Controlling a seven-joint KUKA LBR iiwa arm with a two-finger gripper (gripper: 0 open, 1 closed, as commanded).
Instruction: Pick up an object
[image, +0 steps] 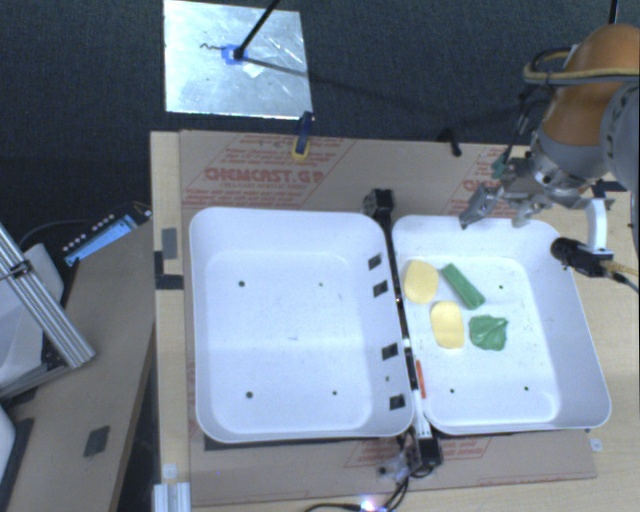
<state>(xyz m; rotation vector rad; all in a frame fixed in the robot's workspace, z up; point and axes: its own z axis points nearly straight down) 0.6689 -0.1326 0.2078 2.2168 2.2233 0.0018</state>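
White plastic is what I see closest to me; the two bins sit side by side, and the left bin (290, 320) has nothing in it that I can see; the right bin (520, 400) holds four small things near its middle; nearest me are a yellow piece (447, 325) and a crumpled green piece (488, 331), just beside each other; a bit farther back are a second yellow piece (421, 281) and a green stick (463, 285), which lies slanted, its long way running from back-left to front-right; farther still, the claw (497, 203) hangs over the back rim of the right bin; I think its two fingers are spread apart, and nothing is between them; so the things lie toward me and a little left of the claw; I think the green stick is the closest pick; the claw must come forward and down.
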